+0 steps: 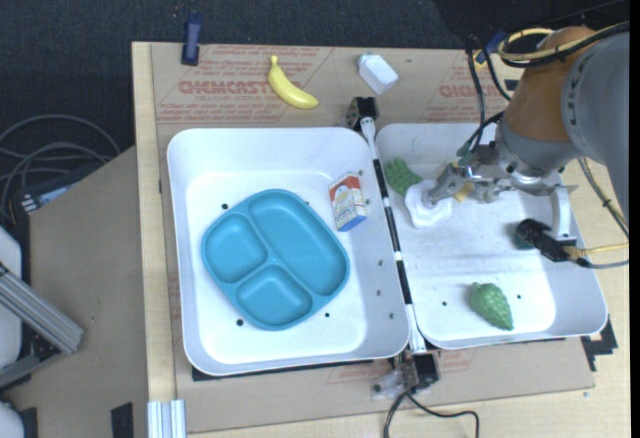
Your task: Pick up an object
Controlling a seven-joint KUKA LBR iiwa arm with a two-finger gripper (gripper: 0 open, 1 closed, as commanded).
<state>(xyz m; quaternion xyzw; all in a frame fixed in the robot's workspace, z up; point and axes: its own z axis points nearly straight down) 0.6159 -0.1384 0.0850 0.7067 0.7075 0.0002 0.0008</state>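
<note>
Gripper (443,191) over right bin (560,311).
Whether its fingers are parted or closed cannot be told; tips meet a white object (427,213) beside a green toy (400,174).

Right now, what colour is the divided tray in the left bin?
Light blue, seen plainly in the camera view: the divided tray lies in the left bin.

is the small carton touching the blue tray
Apart. The camera view shows a strip of white bin floor between the carton and the blue tray.
</note>
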